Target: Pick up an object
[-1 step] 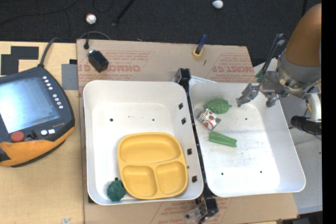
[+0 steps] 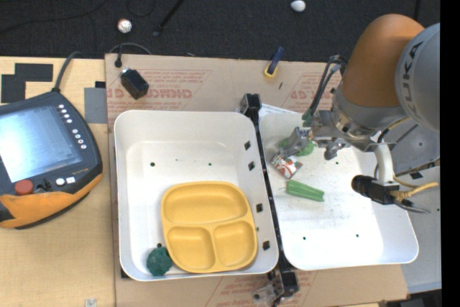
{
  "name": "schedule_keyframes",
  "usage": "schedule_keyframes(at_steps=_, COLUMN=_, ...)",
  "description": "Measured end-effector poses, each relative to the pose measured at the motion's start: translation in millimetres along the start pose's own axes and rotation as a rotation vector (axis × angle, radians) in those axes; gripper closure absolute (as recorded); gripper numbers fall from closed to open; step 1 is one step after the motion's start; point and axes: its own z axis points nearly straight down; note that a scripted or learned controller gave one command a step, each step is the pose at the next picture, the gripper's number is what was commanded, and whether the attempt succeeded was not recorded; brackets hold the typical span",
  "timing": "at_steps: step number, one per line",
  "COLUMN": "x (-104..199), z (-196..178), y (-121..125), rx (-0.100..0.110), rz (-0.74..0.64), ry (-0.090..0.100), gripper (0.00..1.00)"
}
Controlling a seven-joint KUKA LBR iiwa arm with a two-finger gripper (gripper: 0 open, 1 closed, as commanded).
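The gripper (image 2: pixel 305 139) is seen low over the right bin (image 2: pixel 374 241), just above the green block (image 2: pixel 305 191); whether it is wide or narrow cannot be told.

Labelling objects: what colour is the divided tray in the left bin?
Yellow: the divided tray, seen clearly in the camera view.

arm (image 2: pixel 402 75) cut off at right, tool (image 2: pixel 305 140) fingers unclear
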Motion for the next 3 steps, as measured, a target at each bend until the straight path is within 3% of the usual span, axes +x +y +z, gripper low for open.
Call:
schedule_keyframes(at_steps=1, x=74, z=35, y=-38, rx=0.005, rz=0.003, ry=-0.002, gripper=0.0)
schedule_keyframes(at_steps=2, x=68, z=23, y=-36, rx=0.002, rz=0.011, ry=-0.004, gripper=1.0)
schedule_keyframes(at_steps=3, x=20, z=-204, y=-40, rx=-0.021, rz=0.009, ry=-0.008, gripper=1.0)
